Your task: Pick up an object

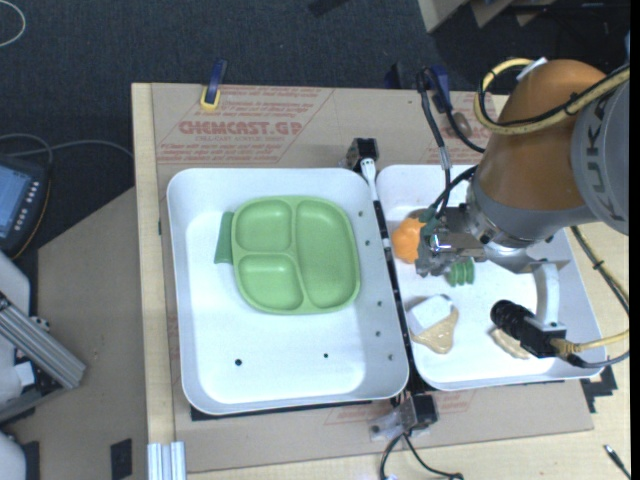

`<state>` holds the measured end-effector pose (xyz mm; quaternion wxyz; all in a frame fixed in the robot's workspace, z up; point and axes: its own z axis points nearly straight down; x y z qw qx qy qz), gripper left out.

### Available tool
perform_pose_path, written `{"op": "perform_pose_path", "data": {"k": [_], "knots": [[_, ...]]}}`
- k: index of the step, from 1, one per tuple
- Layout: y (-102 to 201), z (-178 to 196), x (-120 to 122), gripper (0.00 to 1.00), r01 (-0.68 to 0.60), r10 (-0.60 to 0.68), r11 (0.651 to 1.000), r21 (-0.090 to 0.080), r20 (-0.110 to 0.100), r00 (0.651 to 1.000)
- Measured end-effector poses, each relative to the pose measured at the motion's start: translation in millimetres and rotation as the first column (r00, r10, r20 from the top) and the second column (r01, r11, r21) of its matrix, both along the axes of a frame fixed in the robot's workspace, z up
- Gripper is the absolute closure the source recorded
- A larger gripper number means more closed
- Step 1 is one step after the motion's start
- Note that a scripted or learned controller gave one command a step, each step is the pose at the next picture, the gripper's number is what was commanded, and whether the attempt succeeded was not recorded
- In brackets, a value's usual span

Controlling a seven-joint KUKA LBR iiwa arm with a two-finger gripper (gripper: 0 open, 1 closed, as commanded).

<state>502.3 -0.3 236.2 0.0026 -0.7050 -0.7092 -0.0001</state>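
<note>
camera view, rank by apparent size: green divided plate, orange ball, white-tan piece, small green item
1. green divided plate, by far the largest
2. white-tan piece
3. orange ball, partly hidden, so 2 vs 3 is unsure
4. small green item, also partly hidden

You had the bench board (300, 133) sitting over dark carpet (120, 18), a blue clamp (213, 86) at its far edge and a small screen (15, 203) at left.

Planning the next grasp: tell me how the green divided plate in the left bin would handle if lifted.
The green divided plate looks moulded and rigid, probably stiff and light. Lying flat, it should not roll; its low rim may resist pinching.
</note>
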Motion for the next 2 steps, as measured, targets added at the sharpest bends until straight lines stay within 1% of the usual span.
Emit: {"op": "perform_pose_path", "data": {"k": [1, 2], "knots": [[6.5, -2.1, -6.4, 1.0, 0.005, -0.005, 1.0, -0.003, 0.0, 1.0], [11.4, -3.0, -1.5, 1.0, 0.005, -0.005, 1.0, -0.003, 0.004, 1.0]]}}
